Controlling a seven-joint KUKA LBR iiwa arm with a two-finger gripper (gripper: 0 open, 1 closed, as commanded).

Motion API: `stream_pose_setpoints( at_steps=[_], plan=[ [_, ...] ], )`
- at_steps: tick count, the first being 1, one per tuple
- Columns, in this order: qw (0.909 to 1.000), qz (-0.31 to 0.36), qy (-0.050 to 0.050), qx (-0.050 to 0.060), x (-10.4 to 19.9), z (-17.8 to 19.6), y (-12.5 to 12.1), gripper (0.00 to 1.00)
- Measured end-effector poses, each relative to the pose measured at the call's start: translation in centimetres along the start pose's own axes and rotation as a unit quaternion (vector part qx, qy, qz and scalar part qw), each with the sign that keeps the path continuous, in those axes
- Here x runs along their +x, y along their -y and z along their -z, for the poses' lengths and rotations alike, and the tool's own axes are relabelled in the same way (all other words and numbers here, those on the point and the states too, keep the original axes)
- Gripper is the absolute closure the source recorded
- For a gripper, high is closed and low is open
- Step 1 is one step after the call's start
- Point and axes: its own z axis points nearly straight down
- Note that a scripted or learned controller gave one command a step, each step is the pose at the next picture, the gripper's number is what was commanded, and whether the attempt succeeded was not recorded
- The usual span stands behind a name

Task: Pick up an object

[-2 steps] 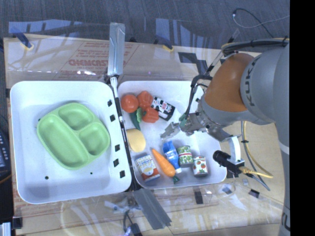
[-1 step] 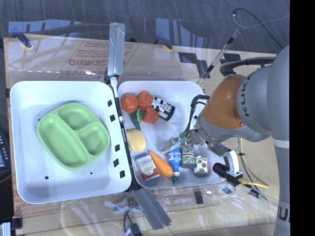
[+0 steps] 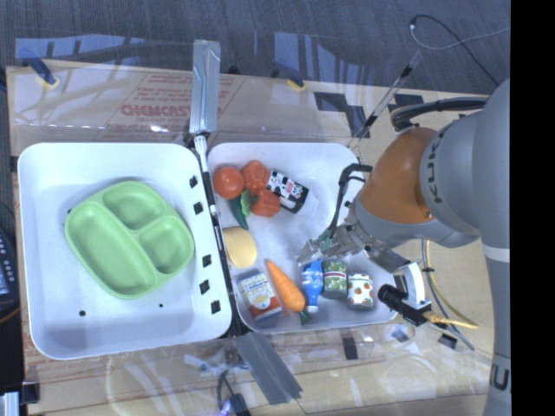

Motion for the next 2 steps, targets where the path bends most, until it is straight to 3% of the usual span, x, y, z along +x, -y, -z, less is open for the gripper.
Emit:
stream_pose_setpoints(
  at_steps=[1,2],
  plan=[
    [1.0000,-0.004,0.001,-0.002,5.89,11.63,-6.13,1.00],
    [1.0000,-0.005,0.001,-0.001,5.83,11.48,-6.02,0.00]
  ],
)
